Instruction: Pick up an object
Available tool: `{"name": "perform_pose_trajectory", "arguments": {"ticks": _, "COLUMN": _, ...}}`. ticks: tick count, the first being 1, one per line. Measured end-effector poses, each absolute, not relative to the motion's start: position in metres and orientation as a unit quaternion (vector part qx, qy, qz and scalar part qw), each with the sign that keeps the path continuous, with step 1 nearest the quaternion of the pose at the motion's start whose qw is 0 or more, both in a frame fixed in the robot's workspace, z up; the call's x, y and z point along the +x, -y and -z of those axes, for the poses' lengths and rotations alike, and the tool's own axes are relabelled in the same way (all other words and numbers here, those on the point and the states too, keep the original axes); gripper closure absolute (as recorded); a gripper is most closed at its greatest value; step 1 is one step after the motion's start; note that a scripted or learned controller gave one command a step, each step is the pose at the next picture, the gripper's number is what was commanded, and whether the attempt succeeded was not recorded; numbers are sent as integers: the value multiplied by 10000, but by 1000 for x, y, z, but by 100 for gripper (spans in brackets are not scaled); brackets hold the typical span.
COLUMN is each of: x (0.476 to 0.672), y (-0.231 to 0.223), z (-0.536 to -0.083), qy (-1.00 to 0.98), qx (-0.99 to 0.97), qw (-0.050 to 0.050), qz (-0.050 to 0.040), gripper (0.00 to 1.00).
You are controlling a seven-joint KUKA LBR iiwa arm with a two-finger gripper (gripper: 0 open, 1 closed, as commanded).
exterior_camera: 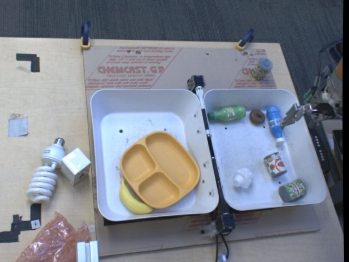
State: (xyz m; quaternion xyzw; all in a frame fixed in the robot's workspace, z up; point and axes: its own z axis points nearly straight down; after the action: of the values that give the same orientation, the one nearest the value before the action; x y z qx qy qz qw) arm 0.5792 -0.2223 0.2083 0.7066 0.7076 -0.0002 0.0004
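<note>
My gripper [294, 113] hangs over the right rim of the right bin [256, 198], at the far right of the camera view, with nothing seen between its tips. Just left of it lies a blue bottle [274, 120]. Further left sit a brown round piece [257, 116] and a green bottle [229, 113] on its side. Lower in the same bin are a white crumpled lump [244, 177], a small red-and-white can [275, 164] and a grey-green can [293, 189].
The left bin [109, 119] holds an orange divided plate [159, 169] with a banana [132, 200] half under it. A small jar [262, 68] stands on the board behind the right bin. On the bench at left lie a spiral bulb [44, 173], a white cube [76, 164] and a red mesh bag [52, 239].
</note>
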Motion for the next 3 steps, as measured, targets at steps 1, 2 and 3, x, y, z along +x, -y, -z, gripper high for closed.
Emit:
{"name": "perform_pose_trajectory", "arguments": {"ticks": 1, "x": 583, "y": 222, "z": -188, "qy": -7082, "qx": 7060, "qw": 5, "qz": 3, "gripper": 0}}
{"name": "perform_pose_trajectory", "arguments": {"ticks": 2, "x": 659, "y": 222, "z": -153, "qy": -7082, "qx": 7060, "qw": 11, "qz": 1, "gripper": 0}}
{"name": "perform_pose_trajectory", "arguments": {"ticks": 3, "x": 629, "y": 217, "z": -92, "qy": -7088, "qx": 7054, "qw": -33, "qz": -23, "gripper": 0}}
